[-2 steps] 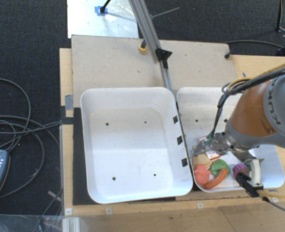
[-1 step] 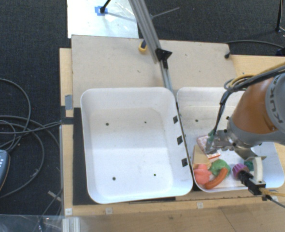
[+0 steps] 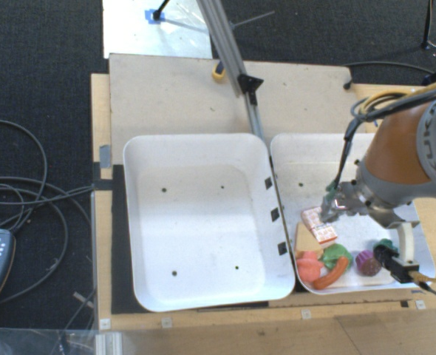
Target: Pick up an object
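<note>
A small red-and-white box [image 3: 320, 226] lies in the right bin [image 3: 299, 161] beneath the pincer [image 3: 333, 207], whose grip I cannot tell.

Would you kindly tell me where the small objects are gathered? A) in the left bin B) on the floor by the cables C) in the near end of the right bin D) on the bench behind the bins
C: the red-and-white box, purple ball and orange sausage-shaped piece all lie at the near end of the right bin.

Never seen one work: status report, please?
Gripper low in right bin, over pink-and-white box. Grip unclear. Toys crowd that near corner: orange carrot, purple ball.
</note>
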